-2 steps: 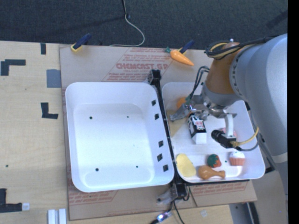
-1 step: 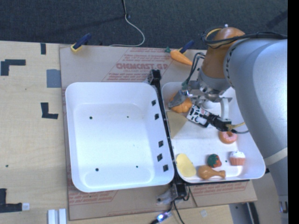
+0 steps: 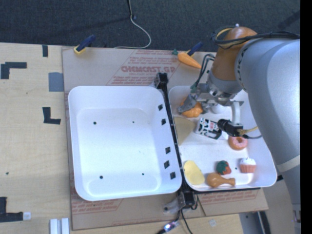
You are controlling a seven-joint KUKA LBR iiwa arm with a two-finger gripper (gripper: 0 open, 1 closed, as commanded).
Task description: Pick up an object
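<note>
My gripper (image 3: 194, 101) is down in the back left corner of the right bin (image 3: 265, 172), under the grey arm with its orange band (image 3: 229, 57). An orange rounded toy (image 3: 192, 112) lies right under and against the gripper. The view leaves it unclear whether the toy is held. Close by to the right lies a black-and-white carton (image 3: 209, 127). Further along are a pink donut (image 3: 237, 143), a cupcake (image 3: 247, 165), a green and red strawberry (image 3: 224, 167), a brown drumstick (image 3: 220, 181) and a yellow piece (image 3: 193, 173).
The left bin (image 3: 78, 130) stands beside the right one, with a black divider clip strip (image 3: 168, 130) between them. A toy carrot (image 3: 187, 59) lies on the cardboard behind the bins. Clamps (image 3: 84, 44) hold the cardboard's back edge, and a cable (image 3: 139, 26) hangs there.
</note>
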